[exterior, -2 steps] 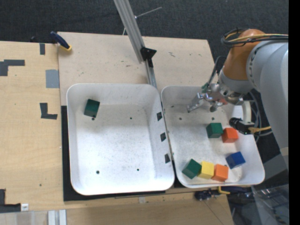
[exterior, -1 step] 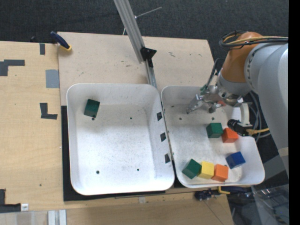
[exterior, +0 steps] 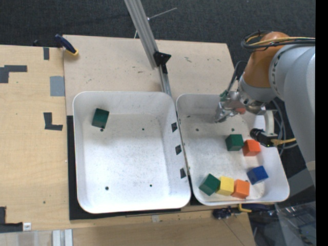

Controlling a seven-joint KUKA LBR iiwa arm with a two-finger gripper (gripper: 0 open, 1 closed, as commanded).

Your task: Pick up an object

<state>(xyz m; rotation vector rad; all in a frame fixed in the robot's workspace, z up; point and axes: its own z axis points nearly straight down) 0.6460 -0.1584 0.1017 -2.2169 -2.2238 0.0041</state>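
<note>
Unlabelled wooden bench [exterior: 31,117], white bins [exterior: 82,137]

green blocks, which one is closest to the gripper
The green block in the right bin, beside an orange block, just below the gripper. The other two lie farther away.

claw [exterior: 222,115] hangs over the right bin [exterior: 197,104], above 6 blocks; 1 green block [exterior: 100,118] lies in the left bin [exterior: 84,99].
</note>
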